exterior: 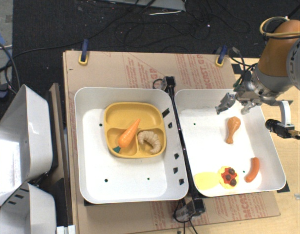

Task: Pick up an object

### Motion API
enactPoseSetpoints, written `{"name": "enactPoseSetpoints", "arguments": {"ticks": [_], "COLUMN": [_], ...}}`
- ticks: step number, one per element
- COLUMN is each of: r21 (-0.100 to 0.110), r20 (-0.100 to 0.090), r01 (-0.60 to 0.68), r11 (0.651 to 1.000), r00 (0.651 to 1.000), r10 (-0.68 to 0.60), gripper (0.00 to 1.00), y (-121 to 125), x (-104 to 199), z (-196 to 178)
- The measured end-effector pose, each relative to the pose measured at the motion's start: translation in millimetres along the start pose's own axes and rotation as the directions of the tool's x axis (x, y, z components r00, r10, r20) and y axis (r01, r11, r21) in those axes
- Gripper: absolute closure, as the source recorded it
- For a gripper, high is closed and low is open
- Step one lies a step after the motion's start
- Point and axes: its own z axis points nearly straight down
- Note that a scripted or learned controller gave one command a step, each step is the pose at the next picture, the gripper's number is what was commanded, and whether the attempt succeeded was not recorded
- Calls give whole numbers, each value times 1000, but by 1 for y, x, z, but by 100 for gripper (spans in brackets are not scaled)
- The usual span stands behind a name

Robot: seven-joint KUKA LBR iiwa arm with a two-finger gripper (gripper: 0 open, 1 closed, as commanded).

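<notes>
Pick not yet made. Gripper (234, 104) hangs over right white bin (203, 130), far edge; jaws spread apart, grasping nothing. Tan plastic drumstick (232, 128) lies just beneath, untouched. Descent, closing, lift remain.

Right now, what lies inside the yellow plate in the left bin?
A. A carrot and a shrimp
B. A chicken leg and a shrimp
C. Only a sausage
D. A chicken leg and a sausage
A. The yellow plate holds the orange carrot and the pale shrimp, while the chicken leg and the sausage lie in the right bin.
</notes>
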Motion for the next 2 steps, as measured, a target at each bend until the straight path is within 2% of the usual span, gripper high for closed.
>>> {"name": "enactPoseSetpoints", "arguments": {"ticks": [1, 2], "r21": [-1, -7], "r20": [0, 1], "r01": [0, 0], "r11": [1000, 1000], "r00": [1000, 1000], "r10": [0, 0], "gripper": [0, 100], "y": [0, 2], "x": [3, 3], "z": [64, 49]}}
